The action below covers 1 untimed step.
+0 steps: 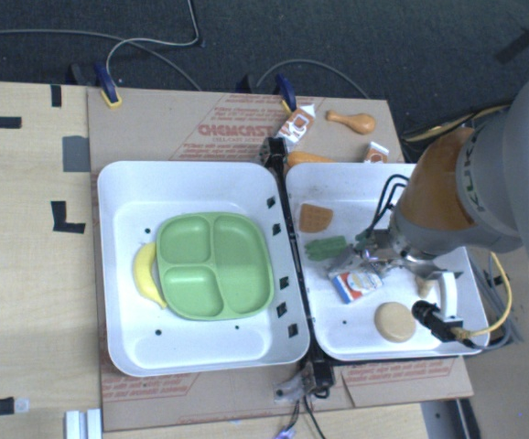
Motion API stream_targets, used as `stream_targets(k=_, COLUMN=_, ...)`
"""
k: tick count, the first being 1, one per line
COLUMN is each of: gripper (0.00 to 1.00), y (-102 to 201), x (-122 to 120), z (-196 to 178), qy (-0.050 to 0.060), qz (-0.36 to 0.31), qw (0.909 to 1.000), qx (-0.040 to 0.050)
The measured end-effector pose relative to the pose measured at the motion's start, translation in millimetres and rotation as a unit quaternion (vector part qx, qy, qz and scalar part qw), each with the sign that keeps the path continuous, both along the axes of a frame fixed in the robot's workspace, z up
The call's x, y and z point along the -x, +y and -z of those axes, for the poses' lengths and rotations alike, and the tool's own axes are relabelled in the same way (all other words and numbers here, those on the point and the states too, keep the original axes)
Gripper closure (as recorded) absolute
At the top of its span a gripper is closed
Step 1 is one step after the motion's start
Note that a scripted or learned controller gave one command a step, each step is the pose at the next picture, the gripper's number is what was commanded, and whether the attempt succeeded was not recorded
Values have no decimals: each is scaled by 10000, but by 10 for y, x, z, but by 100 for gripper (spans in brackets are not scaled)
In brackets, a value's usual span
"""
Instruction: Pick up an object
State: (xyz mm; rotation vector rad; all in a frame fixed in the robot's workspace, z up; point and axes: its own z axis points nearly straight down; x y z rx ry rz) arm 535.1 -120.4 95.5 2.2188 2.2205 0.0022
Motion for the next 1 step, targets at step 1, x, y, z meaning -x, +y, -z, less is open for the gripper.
stream_targets(k=1, gripper=100, y=705, x=5, z=-889, qy=14, qz=-9, qw=10000, qx=-8)
